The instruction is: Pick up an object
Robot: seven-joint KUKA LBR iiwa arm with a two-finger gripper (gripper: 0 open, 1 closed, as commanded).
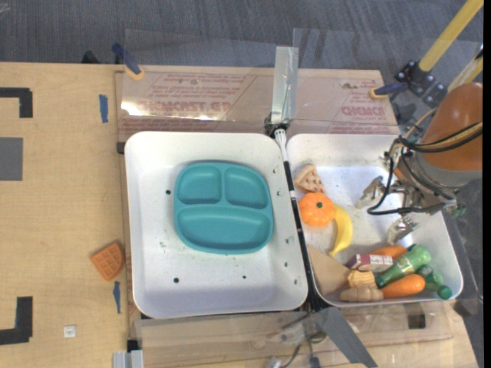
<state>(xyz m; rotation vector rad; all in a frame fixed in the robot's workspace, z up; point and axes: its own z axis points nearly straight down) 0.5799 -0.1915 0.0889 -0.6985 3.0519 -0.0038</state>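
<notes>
Near the table's (54, 205) left edge lies a small orange waffle piece (107, 260). Beside it, the left bin (146, 159) carries a teal divided plate (224, 207) at its middle. Across the divider, the right bin (345, 152) holds a waffle wedge (310, 180), an orange pumpkin (316, 208) touching a banana (342, 233), then a carrot (401, 286) and green bottle (410, 262) toward its front right corner. Over that bin's right edge hangs the gripper (387, 205), fingers spread, nothing between them.

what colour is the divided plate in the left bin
Teal, a blue-green all over. The plate shows plainly in the camera view.
</notes>
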